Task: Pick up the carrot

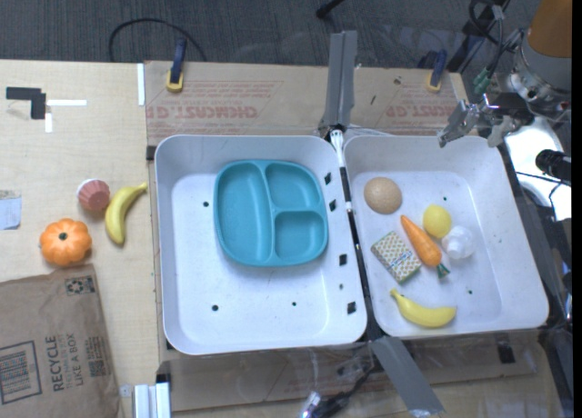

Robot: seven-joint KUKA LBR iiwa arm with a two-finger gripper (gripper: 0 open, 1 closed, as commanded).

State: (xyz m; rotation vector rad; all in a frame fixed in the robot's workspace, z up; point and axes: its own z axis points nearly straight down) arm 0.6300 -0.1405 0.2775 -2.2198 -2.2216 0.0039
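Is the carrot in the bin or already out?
In: the orange carrot lies flat in the right white bin, beside a small yellow lemon.

The gripper looks like bare grey metal with a dull sheen. Below and left of it, the right bin and the left bin beyond are smooth white plastic, faintly glossy. The carrot, below the gripper, has a matt orange skin; the lemon beside it and the banana lower down look smooth and slightly shiny. The egg is matt tan. Far to the gripper's left, the divided plate is satiny teal plastic. The counter is pale, matt wood, with brown corrugated cardboard behind the bins.
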